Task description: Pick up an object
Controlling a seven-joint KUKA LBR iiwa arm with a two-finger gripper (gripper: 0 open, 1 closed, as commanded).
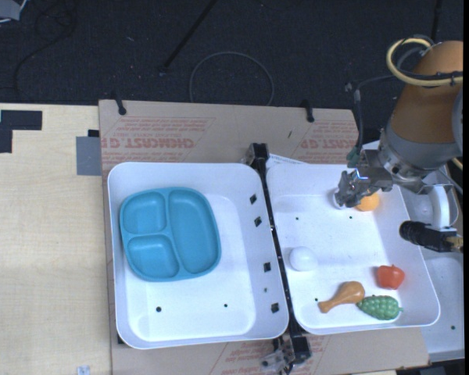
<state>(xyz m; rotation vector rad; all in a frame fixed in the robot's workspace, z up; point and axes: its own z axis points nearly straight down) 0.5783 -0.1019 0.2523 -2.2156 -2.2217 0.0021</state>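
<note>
Seen from above, my jaws hang low over the far part of the right white bin, just beside a small orange-yellow object that peeks out from under them; whether they are spread, pressed together or pinching it I cannot tell. Nearer the front of that same bin lie a white ball, a red tomato-like piece, a tan drumstick and a green bumpy vegetable. Left of that bin, the other white bin holds a blue divided plate, well apart from my jaws.
</note>
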